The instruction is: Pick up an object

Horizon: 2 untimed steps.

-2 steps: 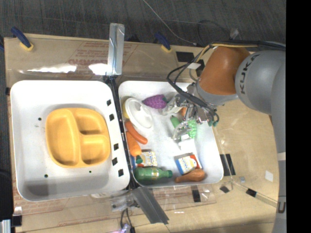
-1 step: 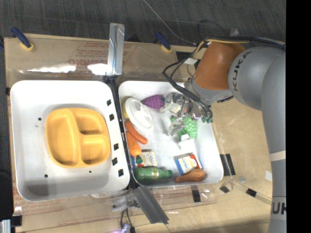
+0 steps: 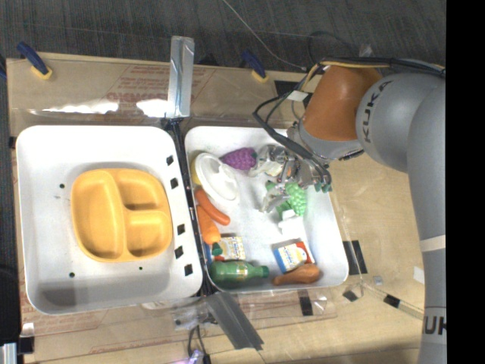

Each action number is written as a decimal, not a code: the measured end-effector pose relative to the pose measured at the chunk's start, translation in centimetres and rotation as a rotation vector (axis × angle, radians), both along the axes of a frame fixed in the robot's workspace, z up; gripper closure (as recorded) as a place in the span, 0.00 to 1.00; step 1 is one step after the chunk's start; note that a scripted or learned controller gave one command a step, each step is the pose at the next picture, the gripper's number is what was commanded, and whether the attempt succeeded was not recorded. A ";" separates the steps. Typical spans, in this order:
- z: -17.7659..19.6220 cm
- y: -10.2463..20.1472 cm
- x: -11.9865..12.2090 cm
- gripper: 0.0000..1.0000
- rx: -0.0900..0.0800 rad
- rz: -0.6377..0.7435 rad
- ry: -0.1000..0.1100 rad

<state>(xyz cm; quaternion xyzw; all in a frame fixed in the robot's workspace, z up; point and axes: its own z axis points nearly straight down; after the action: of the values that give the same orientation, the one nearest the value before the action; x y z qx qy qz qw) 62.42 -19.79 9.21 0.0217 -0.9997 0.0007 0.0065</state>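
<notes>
The arm (image 3: 394, 120) reaches in from the right, its orange band above the far right corner of the right bin (image 3: 327, 226). The gripper (image 3: 292, 179) sits low inside that bin, in its far right part, directly over a green toy (image 3: 297, 198). The state of the fingers cannot be told: they blend with the clutter beneath them.

Contents of the right bin:
- purple grapes (image 3: 240, 158), far side, left of the gripper;
- white dish (image 3: 217, 179), just beside the grapes on the near side;
- carrot (image 3: 211, 207), along the left wall;
- green bottle (image 3: 238, 271), lying at the near wall;
- small box (image 3: 290, 255), near right, touching what appears to be a brown bread piece (image 3: 298, 277).

The left bin (image 3: 38, 203) holds a yellow tray (image 3: 121, 212) with compartments. Both bins rest on the table (image 3: 371, 226).
</notes>
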 end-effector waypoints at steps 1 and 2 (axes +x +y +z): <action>1.3 0.2 0.4 1.00 -0.001 0.004 -0.016; 10.2 -1.3 3.4 1.00 -0.002 -0.313 -0.021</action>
<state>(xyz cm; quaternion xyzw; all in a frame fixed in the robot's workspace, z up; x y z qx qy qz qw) 65.86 -21.10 19.45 -0.1343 -0.9909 0.0010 -0.0041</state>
